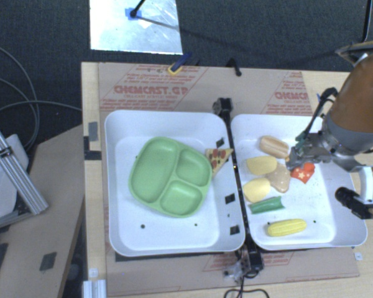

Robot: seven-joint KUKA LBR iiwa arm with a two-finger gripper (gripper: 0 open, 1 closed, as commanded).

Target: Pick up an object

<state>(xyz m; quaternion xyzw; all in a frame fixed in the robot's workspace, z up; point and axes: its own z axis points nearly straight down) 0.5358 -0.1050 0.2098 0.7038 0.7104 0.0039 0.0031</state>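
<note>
Pick not done yet, as far as the view shows. Arm reaches in from the right, and the gripper is low over the right bin, right in the toy-food cluster. Its tip sits between the hot dog and the red piece, just above a pale beige lump. Can't tell gripper state: the tip is a dark blur against the items, and nothing is seen lifted or clearly between the jaws.

All items look to be resting in the bins:
- hot dog at the top of the cluster
- two yellow pieces, upper and lower, left of the gripper
- beige lump touching the upper yellow piece, near the red piece
- green bean below those
- corn near the front edge, apart from the rest
- pizza slice in the left bin, by the divider, just beside the green plate

Likely targets, judging by tip position: red piece or beige lump, can't say which.

Left to do: close on one item, lift clear of the bin. Crowding around the tip means a 2nd item may get nudged or pinched along.
</note>
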